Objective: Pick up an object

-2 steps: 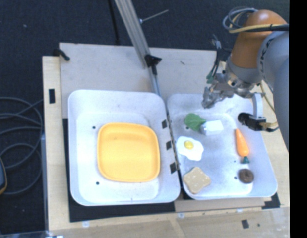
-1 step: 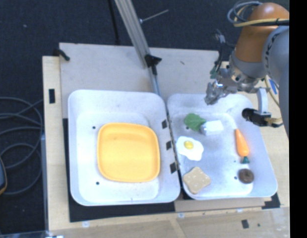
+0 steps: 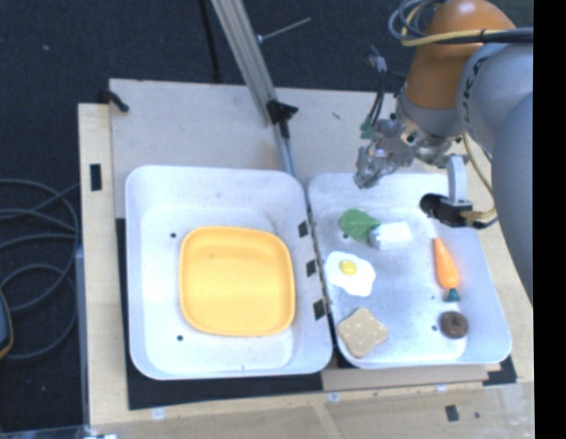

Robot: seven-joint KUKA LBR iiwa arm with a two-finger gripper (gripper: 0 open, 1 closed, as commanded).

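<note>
**Jaws unreadable above the right bin**

Jaws: whether spread or pressed together cannot be told. The gripper (image 3: pixel 369 170) hangs at upper right, over the right bin's (image 3: pixel 488 350) far edge. Below it lie a green piece (image 3: pixel 357 223), fried egg (image 3: pixel 348 273), carrot (image 3: pixel 445 263) and toast (image 3: pixel 361 331).
</note>
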